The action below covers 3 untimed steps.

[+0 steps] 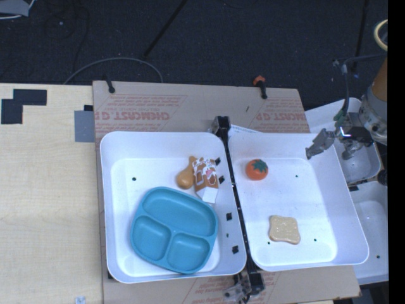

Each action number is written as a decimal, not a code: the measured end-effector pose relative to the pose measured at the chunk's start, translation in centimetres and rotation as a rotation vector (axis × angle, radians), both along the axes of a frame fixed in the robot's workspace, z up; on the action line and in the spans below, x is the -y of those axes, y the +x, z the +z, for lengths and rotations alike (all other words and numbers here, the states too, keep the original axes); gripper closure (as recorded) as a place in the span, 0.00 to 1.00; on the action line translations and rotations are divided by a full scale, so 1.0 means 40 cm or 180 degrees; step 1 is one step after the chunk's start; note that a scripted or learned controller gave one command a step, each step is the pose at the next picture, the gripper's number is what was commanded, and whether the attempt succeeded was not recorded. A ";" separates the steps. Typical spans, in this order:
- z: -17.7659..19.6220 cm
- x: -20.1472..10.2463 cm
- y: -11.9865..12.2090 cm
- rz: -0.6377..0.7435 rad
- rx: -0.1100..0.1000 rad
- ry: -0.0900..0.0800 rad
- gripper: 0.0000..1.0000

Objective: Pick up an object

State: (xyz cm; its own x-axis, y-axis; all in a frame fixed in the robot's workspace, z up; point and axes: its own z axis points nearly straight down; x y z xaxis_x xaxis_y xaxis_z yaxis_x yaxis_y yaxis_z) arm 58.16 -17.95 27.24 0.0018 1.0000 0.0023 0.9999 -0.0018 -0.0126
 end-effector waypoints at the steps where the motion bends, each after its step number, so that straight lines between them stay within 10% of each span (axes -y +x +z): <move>1: 0.016 0.000 0.005 0.0006 0.0032 -0.0005 0.00; 3: -0.300 0.004 -0.001 0.0004 0.0015 0.0000 0.00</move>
